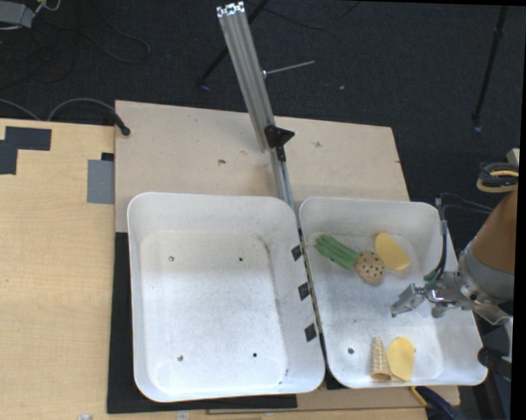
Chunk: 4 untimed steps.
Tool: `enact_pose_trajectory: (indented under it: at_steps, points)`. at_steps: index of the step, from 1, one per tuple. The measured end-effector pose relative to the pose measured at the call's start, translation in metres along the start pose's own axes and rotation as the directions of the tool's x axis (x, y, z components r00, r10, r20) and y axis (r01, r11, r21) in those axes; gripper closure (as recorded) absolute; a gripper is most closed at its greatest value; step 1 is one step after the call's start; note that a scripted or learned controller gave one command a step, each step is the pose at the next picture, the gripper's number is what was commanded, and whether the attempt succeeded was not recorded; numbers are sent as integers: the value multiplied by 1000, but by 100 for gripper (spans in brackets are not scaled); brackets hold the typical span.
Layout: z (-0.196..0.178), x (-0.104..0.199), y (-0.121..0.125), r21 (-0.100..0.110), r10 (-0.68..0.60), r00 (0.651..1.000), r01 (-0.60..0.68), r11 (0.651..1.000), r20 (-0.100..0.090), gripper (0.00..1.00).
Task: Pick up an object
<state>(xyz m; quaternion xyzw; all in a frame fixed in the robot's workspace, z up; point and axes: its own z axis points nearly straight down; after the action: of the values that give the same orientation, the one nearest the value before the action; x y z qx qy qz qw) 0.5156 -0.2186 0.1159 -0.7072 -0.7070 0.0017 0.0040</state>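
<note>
Gripper (404, 304): metal two-finger tool, low over the right-hand bin's floor, fingers pointing toward the view's left. Nothing is seen between the fingers; whether they stand apart or together cannot be told at this size.

Arm (496, 258): grey, enters from the view's right edge over the right bin's right wall, wrist roughly level with the bin's middle, forearm slanting up and out of frame.

Right shallow white bin (350, 209): holds five items, all apart from the gripper.
- Green ribbed elongated toy (335, 251), upper left, lying at a slant.
- Brown speckled round piece (370, 268), touching the green toy's lower end.
- Yellow rounded piece (392, 250), just beside the brown piece, upper middle.
- Tan ridged cone-like piece (379, 359), near the front wall, below the gripper.
- Second yellow rounded piece (402, 358), touching the tan piece on its right.

Left shallow white bin (140, 243): alongside the right one, sharing the central divide.

Grey aluminium strut (251, 78): slanting from the top of the view down to the bins' junction.
</note>
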Motion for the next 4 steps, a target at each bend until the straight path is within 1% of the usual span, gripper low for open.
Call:
enact_pose_trajectory:
  at_steps: [1, 2, 3, 4]
  points:
    - [25, 0, 1, -7, 1, 1000, -1, 1000, 2, 0]
    - [14, 0, 0, -6, 6, 1000, -6, 1000, 2, 100]
    - [-28, -2, 1, -9, -1, 1000, 1, 1000, 4, 100]
    - [-79, 2, 10, -11, -2, 1000, 2, 1000, 4, 100]
